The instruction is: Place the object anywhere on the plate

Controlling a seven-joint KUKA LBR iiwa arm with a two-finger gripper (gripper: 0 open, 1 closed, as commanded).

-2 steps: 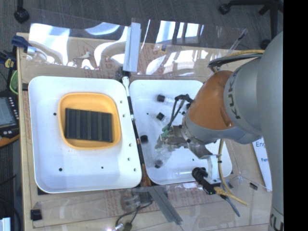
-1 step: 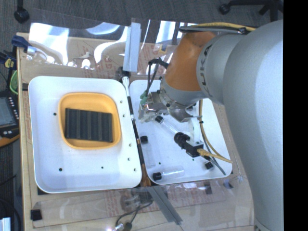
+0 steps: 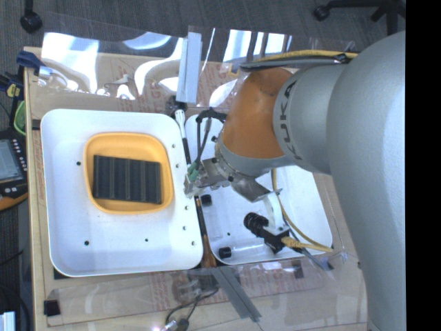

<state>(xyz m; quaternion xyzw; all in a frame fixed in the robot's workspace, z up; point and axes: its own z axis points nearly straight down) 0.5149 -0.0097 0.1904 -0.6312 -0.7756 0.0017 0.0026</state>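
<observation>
1. Arm [image 3: 344, 109], grey with an orange band: nearest the lens, over the right bin.
2. Left bin [image 3: 69, 247], white and shallow, left of the gripper.
3. Plate [image 3: 124, 143], yellow, in the left bin, well left of the gripper. A dark ribbed slab [image 3: 129, 179] lies in its well; part of the plate or loose, cannot tell.
4. Gripper [image 3: 200, 181]: low at the wall between the bins, under the wrist. Whether it is apart, together or clamped on something cannot be told.
5. Object: not surely identified. A small dark bit [image 3: 205, 200] lies just below the gripper in the right bin [image 3: 317, 205]. If this is it, it is probably light, stiff and easily nudged; pinch it across its narrow width.
6. Black fitting [image 3: 256, 223] with yellow cable [image 3: 303, 242], right of and below the gripper.
</observation>
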